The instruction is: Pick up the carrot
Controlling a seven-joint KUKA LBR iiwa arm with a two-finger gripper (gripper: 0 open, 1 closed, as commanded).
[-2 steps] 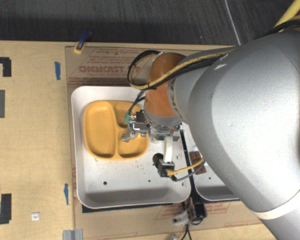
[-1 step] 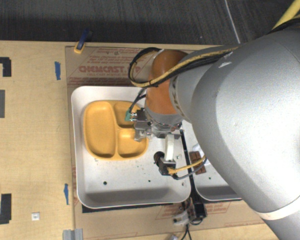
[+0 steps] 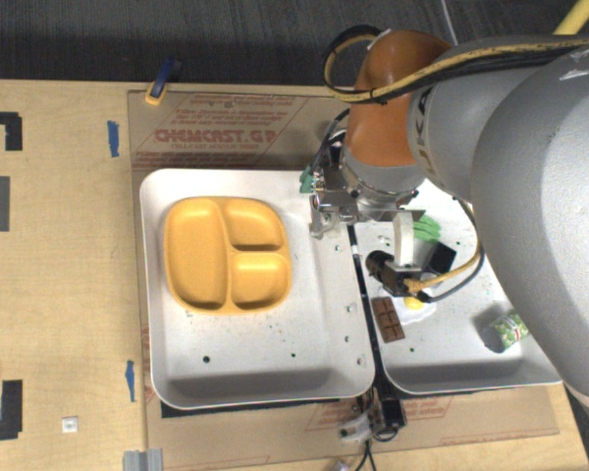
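Carrot position cannot be told; metal two-finger gripper (image 3: 346,216) hangs over the wall between shallow white left bin (image 3: 275,366) and right bin (image 3: 461,361), open or closed unclear. Brown ridged block (image 3: 388,319) lies in the right bin, yellow divided plastic plate (image 3: 226,253) in the left

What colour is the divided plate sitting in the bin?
The plate is plain yellow-orange, clearest in the camera view.

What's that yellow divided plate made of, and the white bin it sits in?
The yellow plate looks like moulded plastic with a satin finish: rounded compartments, soft sheen. The white bin seems smooth plastic too, from its rounded corners; coated metal is possible.
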